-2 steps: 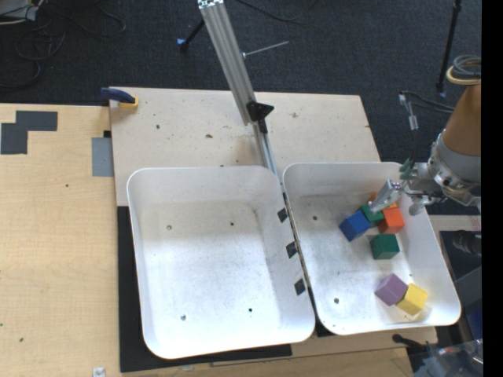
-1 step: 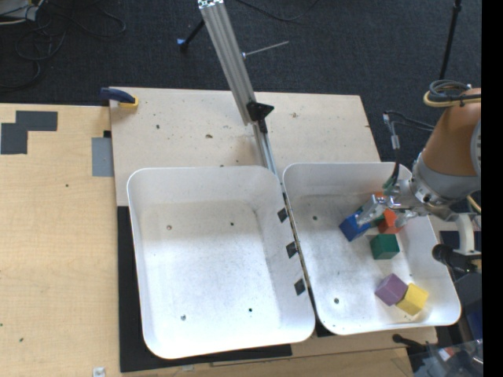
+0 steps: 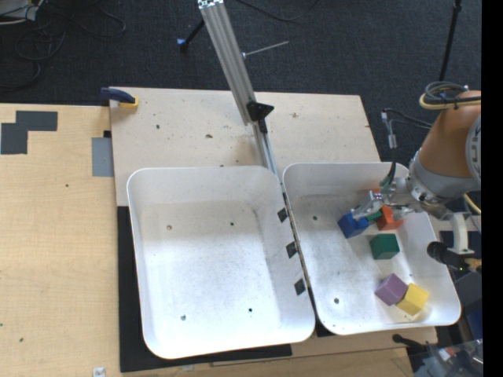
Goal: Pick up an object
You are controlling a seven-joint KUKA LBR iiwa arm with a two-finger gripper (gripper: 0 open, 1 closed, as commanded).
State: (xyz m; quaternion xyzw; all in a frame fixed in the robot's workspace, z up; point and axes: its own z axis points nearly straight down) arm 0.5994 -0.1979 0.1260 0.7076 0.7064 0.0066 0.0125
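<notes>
Down in the right bin (image 3: 330, 320), my gripper (image 3: 363, 213) closes its fingers on the blue block (image 3: 351, 225).

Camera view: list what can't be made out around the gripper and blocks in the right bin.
- Two-finger gripper: too small and blurred to tell its finger state or whether it touches the blue block.
- Small orange-red block: partly covered by the gripper; full shape unclear.
- Grey arm with orange band: cut off by the right edge.
- Yellow block: partly hidden behind the purple block.
</notes>
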